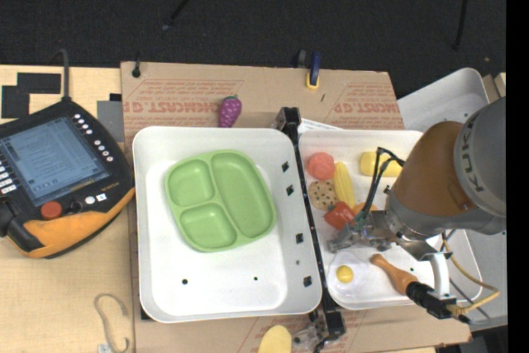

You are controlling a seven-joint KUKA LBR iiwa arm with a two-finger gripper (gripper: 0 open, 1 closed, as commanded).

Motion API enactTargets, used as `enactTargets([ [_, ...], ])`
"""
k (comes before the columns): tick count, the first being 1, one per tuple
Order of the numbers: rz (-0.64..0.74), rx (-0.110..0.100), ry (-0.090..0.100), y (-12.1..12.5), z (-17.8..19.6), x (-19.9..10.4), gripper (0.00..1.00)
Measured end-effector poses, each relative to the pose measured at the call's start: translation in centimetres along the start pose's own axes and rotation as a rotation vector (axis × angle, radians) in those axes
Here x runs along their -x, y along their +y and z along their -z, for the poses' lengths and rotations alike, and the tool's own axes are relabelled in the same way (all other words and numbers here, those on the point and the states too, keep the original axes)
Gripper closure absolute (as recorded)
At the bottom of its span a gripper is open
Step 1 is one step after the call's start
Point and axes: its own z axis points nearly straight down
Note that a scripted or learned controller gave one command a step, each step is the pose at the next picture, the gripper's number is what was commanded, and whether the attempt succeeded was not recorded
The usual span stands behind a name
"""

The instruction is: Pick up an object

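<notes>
My gripper [345, 240] sits low in the right bin [397, 138], lower right of frame, beside the red piece [338, 216]; finger state unclear.

Robotics lab: teach pendant [58, 169], cardboard-covered bench [256, 95], cables.

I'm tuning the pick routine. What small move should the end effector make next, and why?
Probably lower straight down a little. The end effector sits in the right bin just below the red toy and above the fried egg, with nothing visibly between its fingers.
</notes>
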Motion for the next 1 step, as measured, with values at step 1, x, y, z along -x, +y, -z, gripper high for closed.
enactTargets([
  [1, -0.009, 0.001, 0.0, -0.01, 1.19, 0.23, 1.0],
])
